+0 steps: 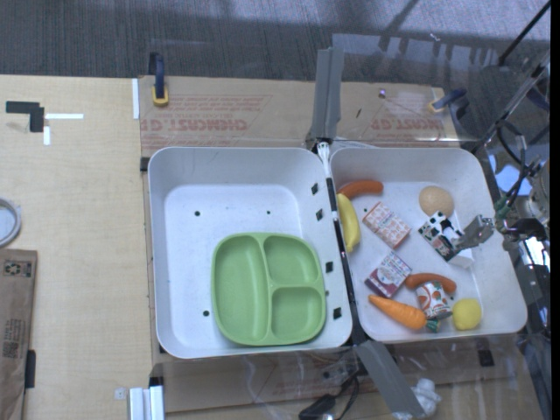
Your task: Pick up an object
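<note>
The right bin [490,191] holds several small items. Among them are a black-and-white patterned carton [438,231], a beige egg [435,200], a pink box [386,224], a banana [349,221] and a sausage [360,187]. Nearer the front lie a dark red box [388,275], a second sausage [430,281], a carrot [396,312], a small printed can [434,302] and a lemon [467,314]. My gripper [472,234] reaches in from the right and sits low, just right of the patterned carton and touching or nearly touching it.
The left bin [175,234] carries a green divided plate [269,288]. A raised divider [331,226] separates the two bins. Cardboard [236,112] lies behind them, with a roll of tape [5,224] far left on the bench.
</note>
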`<state>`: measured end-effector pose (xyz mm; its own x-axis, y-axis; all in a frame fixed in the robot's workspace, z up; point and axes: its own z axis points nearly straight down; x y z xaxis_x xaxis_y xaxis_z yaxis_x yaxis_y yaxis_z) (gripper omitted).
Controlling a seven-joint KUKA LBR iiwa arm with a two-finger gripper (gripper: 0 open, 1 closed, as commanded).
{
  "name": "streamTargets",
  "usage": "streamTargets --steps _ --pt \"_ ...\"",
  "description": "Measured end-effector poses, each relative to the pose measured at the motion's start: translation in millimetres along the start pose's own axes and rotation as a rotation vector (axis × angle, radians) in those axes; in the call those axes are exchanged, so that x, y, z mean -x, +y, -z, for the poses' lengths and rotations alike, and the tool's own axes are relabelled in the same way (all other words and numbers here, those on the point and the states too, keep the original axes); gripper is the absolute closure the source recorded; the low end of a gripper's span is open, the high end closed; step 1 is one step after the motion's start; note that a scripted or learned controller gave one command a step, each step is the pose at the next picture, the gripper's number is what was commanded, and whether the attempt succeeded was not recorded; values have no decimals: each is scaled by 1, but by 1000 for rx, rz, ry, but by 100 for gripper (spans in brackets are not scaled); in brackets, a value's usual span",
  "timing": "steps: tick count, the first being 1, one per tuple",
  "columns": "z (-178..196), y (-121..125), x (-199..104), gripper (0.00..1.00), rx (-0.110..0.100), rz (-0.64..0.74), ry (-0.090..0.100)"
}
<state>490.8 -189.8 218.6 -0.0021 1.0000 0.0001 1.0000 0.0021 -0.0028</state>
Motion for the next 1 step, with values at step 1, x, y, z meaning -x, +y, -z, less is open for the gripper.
streamTargets --steps 1 --pt "-116 44 24 0 4 68 7"
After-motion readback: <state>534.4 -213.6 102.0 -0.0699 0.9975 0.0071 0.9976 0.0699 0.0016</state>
